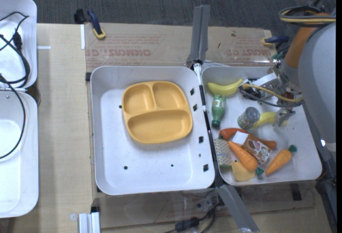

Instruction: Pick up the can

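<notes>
Camera view: can (249, 117) lying tilted, end facing camera; jaws (283, 115) state unclear.

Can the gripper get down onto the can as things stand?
Probably yes. The can lies with its top face showing and nothing over it, and the gripper hangs just beside it. The green bottle and a banana crowd its sides, so finger room looks tight.
</notes>
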{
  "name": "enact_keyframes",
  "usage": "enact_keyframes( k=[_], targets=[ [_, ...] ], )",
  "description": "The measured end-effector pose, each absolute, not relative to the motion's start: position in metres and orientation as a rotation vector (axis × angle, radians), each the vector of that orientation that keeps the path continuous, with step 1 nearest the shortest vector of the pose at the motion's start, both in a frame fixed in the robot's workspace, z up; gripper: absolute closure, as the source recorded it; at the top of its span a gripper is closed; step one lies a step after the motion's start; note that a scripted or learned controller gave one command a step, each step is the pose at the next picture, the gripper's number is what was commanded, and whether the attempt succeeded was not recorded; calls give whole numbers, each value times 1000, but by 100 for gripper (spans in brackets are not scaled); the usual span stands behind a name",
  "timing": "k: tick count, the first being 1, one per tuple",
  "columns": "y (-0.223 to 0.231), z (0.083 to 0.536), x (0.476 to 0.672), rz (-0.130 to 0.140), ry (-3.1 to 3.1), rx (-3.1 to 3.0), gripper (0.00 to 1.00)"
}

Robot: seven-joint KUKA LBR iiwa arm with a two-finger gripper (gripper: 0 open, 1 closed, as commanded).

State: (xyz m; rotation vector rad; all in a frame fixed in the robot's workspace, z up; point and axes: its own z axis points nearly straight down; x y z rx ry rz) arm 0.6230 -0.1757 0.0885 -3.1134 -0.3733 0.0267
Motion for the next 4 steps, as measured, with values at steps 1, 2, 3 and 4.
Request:
enact_keyframes(
  k=[1,2,3,4],
  targets=[
    [-182,91,559,5,-323,-3123,0],
    [-205,205,627,3,-363,-3121,0],
    [-166,91,583,6,-531,-3094,0],
    [-149,92,500,2,-385,-3116,0]
  ],
)
